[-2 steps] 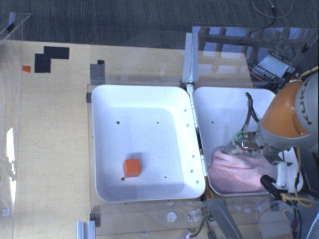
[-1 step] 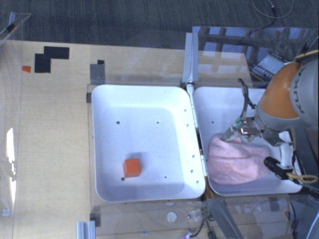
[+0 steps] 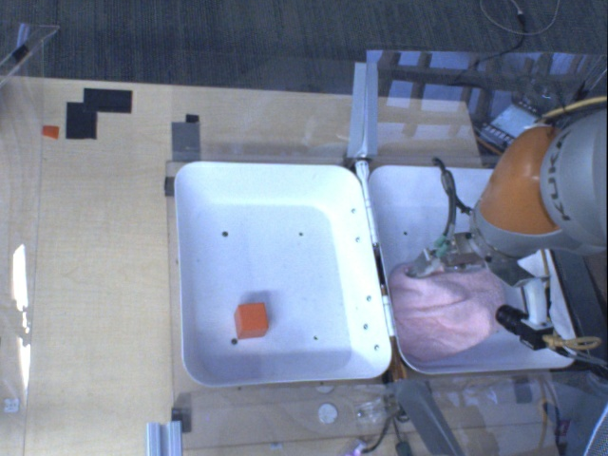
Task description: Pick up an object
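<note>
A small orange block (image 3: pixel 252 320) lies in the left bin (image 3: pixel 275 193), toward its front left. A soft pink bundle (image 3: pixel 445 313) covers the front of the right bin (image 3: pixel 408 207). My gripper (image 3: pixel 446 255) hangs over the right bin, down at the bundle's upper edge and seemingly touching it. The grey arm with its orange band (image 3: pixel 518 193) reaches in from the right and hides the bin's right side.
A metal divider (image 3: pixel 361 112) runs back from between the bins. Black and orange markers (image 3: pixel 90 114) sit on the wooden bench at far left. Cables and hardware crowd the right edge beyond the arm.
</note>
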Tool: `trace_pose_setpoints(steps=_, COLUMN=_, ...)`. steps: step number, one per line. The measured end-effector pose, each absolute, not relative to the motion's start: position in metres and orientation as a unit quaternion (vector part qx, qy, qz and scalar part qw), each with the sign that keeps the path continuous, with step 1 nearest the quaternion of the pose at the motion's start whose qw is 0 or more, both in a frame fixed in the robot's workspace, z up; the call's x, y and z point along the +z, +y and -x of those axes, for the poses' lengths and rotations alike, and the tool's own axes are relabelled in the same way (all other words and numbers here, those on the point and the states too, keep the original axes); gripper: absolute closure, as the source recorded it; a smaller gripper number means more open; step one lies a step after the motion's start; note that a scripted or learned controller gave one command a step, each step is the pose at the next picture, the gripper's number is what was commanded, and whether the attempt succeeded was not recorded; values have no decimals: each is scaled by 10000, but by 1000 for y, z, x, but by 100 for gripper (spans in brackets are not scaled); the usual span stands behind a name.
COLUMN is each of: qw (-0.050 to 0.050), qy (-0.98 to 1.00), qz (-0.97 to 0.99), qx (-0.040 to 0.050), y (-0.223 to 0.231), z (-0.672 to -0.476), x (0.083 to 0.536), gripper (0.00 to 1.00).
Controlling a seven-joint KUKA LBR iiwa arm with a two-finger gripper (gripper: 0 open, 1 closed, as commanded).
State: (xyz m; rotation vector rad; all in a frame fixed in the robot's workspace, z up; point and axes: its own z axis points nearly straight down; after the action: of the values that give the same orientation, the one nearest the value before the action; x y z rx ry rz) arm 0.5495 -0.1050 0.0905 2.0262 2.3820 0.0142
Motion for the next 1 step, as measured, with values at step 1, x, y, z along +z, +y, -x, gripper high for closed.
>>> trace_pose_setpoints(steps=1, qw=48, qy=7256, qz=-6881, qx=39, y=-104, z=-594, x=90, gripper=0)
